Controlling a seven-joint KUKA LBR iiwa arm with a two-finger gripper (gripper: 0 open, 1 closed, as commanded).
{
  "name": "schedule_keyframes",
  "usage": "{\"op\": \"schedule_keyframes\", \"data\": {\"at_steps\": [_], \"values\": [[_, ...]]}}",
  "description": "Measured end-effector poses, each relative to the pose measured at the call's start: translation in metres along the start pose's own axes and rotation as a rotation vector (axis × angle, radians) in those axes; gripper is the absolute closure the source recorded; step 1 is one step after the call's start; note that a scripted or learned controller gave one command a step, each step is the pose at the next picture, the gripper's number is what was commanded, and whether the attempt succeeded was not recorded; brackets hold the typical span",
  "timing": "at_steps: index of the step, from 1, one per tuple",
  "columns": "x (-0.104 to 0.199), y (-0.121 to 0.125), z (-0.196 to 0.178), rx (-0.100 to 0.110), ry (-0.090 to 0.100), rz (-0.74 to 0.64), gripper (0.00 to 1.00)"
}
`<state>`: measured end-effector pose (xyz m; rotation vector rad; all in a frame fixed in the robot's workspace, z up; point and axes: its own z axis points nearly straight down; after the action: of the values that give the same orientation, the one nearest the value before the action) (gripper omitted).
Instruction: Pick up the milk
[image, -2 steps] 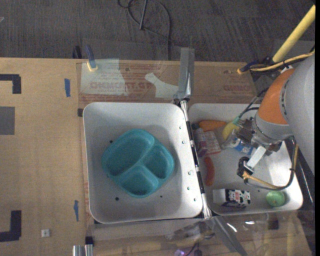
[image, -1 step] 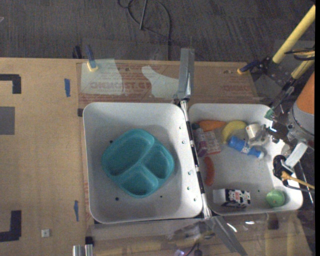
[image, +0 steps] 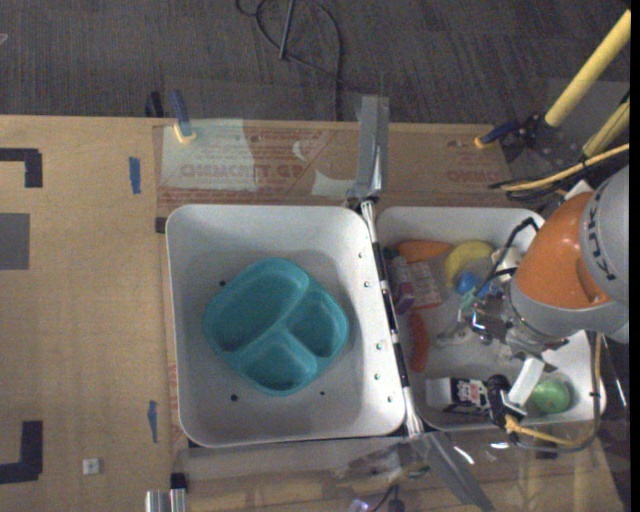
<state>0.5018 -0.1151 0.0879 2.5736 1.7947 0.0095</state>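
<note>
I am a grey arm (image: 585, 275) with an orange band, reaching in from the right over the right bin (image: 590, 345), one of two white bins on the bench. My gripper (image: 495, 325) hangs low above the middle of this bin. My wrist hides its tip, so I cannot tell how wide my jaws are, and I see nothing held in them.

The milk (image: 415, 282), as I judge it, is the pale carton lying flat by the bin's left wall, a little apart from my gripper on its left. I read this as the approach step, with the grasp not yet made. Next I should shift left, centre over the carton and come down across its narrow sides, clear of the red pepper (image: 419, 342) just below it.

The right bin holds one carton, one pepper, one orange food piece (image: 425, 250), one yellow fruit (image: 468, 260), one green fruit (image: 550, 396) and one dark-and-white box (image: 456, 391). The left bin (image: 200, 240) holds one teal divided plate (image: 275, 325).
</note>
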Motion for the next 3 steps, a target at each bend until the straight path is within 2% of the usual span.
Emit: {"op": "schedule_keyframes", "data": {"at_steps": [1, 2, 3], "values": [[0.011, -0.005, 0.000, -0.004, -0.003, 0.116, 0.00], [-0.040, 0.084, -0.129, 0.007, -0.005, 0.388, 0.00], [-0.062, 0.038, -0.062, 0.010, -0.004, 0.240, 0.00]]}}
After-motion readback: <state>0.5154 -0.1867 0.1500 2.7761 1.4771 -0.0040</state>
